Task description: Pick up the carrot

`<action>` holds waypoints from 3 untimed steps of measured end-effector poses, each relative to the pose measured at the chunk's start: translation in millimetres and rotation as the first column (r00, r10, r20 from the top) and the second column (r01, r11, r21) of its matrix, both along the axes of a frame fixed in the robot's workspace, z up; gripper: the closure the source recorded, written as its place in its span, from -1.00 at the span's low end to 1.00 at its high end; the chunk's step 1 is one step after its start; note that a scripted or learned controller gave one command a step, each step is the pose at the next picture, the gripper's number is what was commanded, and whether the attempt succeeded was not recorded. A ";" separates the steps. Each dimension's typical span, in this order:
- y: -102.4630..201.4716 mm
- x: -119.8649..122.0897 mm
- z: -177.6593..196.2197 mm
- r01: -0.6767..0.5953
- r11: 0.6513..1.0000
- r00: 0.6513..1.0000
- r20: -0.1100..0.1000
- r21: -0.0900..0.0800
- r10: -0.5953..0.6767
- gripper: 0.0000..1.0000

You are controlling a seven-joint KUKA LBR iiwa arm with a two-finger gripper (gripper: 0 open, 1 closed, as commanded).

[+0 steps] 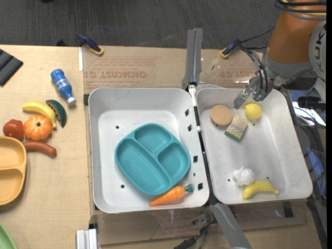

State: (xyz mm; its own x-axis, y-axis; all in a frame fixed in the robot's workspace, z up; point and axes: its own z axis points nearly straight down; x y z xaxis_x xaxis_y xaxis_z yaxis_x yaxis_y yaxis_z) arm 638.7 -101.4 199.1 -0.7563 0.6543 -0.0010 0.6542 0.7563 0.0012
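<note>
Left shallow white bin (104, 139): teal three-compartment plastic plate (151, 158) fills the centre, bare floor along the far and left walls. Orange carrot with green top (169, 195) lies just beside the plate's near rim, close against the bin's near wall. Tool (251, 95) hangs over the right bin's far edge beside a small yellow lemon (253, 111); nothing between its fingers, opening cannot be told.

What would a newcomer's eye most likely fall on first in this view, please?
Probably the teal divided plate lying in the left bin, with the orange carrot on the bin floor just off its near edge. Next, the gripper hanging over the far part of the right bin, close to a yellow lemon, well away from the carrot.
</note>
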 end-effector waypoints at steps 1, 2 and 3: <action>-63.3 -29.9 11.8 0.059 0.998 0.998 -0.001 -0.001 -0.059 1.00; -47.8 -10.6 1.9 -0.606 0.796 0.796 0.002 -0.002 0.606 1.00; -120.9 -22.6 25.9 -0.495 0.869 0.869 0.002 -0.002 0.495 1.00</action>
State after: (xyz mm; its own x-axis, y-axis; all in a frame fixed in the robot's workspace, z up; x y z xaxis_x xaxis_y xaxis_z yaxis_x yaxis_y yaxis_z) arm 616.1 -222.3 225.0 -0.9811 0.1936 -0.0040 0.1936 0.9811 0.0006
